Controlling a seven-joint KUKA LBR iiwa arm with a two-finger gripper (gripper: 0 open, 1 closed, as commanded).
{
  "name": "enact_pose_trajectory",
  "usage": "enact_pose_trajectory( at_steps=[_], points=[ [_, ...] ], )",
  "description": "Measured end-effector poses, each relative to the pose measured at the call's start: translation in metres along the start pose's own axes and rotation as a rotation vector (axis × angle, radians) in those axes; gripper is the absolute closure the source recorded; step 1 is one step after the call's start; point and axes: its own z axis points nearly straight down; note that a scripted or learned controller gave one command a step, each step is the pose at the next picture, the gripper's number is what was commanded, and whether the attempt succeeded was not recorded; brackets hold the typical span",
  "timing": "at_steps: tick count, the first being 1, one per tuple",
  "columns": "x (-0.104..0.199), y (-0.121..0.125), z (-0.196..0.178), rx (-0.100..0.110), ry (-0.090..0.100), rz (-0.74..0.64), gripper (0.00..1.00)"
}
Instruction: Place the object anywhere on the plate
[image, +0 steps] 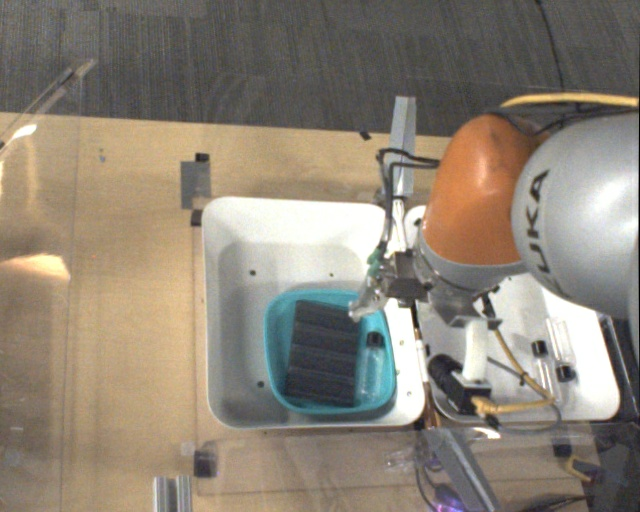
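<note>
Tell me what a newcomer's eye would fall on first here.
The big grey and orange arm fills the upper right, reaching over the divide between the bins. In the left bin lies a teal plate with a dark ridged block on it. The gripper hangs at the plate's upper right edge.

A large robot arm (560, 200) with smooth, rounded casing in pale silver-grey; a broad glossy orange band (475, 195) wraps the section above the wrist; dark "KU" lettering runs up the grey shell; thin black cables loop near the wrist; a yellow cable trails along the top; small metal gripper (365, 300) parts at the tip.
</note>
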Motion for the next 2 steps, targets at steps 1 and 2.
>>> enact_pose_trajectory(
  at_steps=[1, 2],
  points=[
    [-0.051, 0.004, -0.131, -0.007, -0.001, 0.067, 0.0],
    [-0.123, 0.021, -0.181, -0.008, -0.004, -0.03, 0.0]
  ],
)
